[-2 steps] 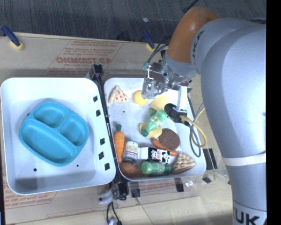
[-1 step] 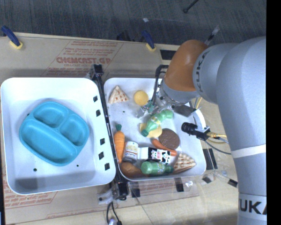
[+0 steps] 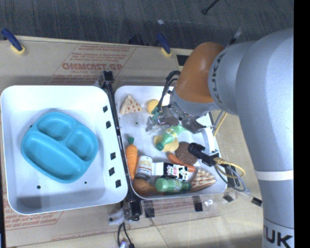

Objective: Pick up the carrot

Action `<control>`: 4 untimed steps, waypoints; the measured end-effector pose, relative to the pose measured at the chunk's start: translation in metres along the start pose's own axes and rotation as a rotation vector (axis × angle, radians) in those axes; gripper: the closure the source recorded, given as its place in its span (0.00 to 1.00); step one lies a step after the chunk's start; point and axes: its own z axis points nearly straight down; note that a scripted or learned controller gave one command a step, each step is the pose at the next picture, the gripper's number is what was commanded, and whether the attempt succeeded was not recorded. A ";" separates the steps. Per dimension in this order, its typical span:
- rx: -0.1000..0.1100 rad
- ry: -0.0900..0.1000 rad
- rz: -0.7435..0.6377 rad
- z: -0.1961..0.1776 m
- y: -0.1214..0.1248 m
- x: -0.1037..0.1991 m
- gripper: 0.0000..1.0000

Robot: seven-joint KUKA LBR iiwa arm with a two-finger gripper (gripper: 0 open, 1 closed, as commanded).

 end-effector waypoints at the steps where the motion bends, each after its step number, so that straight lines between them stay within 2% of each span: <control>1: -0.002 0.000 0.490 -0.057 -0.013 0.061 1.00; 2: 0.000 -0.001 0.491 -0.056 -0.014 0.060 0.00; 3: 0.004 -0.003 0.570 -0.054 -0.090 0.055 0.00; 4: 0.004 0.000 0.671 0.013 -0.065 0.023 0.00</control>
